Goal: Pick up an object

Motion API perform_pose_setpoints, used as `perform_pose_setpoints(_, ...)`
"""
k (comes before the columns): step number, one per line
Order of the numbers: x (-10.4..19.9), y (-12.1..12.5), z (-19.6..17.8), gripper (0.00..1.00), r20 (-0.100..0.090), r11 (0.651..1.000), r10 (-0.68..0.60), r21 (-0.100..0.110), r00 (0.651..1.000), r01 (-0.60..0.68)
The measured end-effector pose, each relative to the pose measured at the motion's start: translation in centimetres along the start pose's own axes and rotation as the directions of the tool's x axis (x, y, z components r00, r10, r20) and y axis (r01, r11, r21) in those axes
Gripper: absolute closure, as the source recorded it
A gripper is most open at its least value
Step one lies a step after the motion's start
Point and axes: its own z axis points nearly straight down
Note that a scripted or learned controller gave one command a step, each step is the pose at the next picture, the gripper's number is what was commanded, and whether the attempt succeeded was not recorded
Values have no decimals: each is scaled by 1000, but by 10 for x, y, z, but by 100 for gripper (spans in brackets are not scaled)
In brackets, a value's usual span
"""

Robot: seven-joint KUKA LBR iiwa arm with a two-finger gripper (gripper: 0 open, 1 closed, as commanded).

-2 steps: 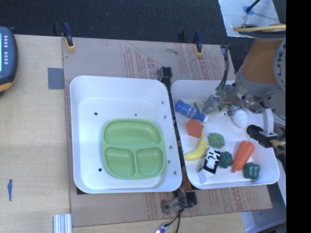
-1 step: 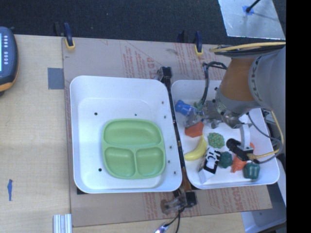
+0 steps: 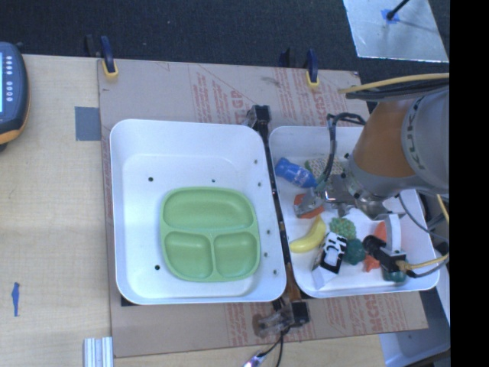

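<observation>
Camera view, single frame. Bench (image 3: 53,228) carries two shallow white bins side by side: left bin (image 3: 130,205) and right bin (image 3: 416,281). Left bin holds one item, a green divided tray (image 3: 208,234) with three compartments, one long one toward the far edge and two smaller ones toward the near edge; it lies flat, roughly central, slightly toward the bin's near edge. Right bin holds a cluster of small objects. Counted as far as they can be separated: one blue object (image 3: 294,172) near the far-left corner; one yellow banana (image 3: 309,237) by the left wall, about mid-length; one black-and-white item (image 3: 331,252) just beside the banana, toward the near edge; one green lumpy piece (image 3: 343,226) touching or nearly touching the black-and-white item; one grey-and-orange piece (image 3: 309,202) between the blue object and the banana; one orange piece (image 3: 380,229) further right. Several more dark and teal bits lie toward the near-right corner, too tangled to count. Arm (image 3: 397,147) enters from the right, orange band over the far half of the right bin. Gripper (image 3: 365,203) sits low over the bin's middle, just beside the green lumpy piece and the orange piece. Finger state: cannot tell, the wrist hides the tips. No object can be seen between them. Cables trail from the wrist across the right wall.
</observation>
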Motion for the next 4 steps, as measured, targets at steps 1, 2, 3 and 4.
perform_pose_setpoints(1, 2, 43, -3, 0, 0, 1000, -2, -10, 1000, 2)
perform_pose_setpoints(2, 8, -1, 0, 0, 0, 1000, 0, 1, 1000, 0)
perform_pose_setpoints(3, 6, 21, -2, 0, 0, 1000, -1, -8, 1000, 1)
perform_pose_setpoints(4, 6, 21, -13, 100, 0, 1000, -3, -8, 1000, 3)
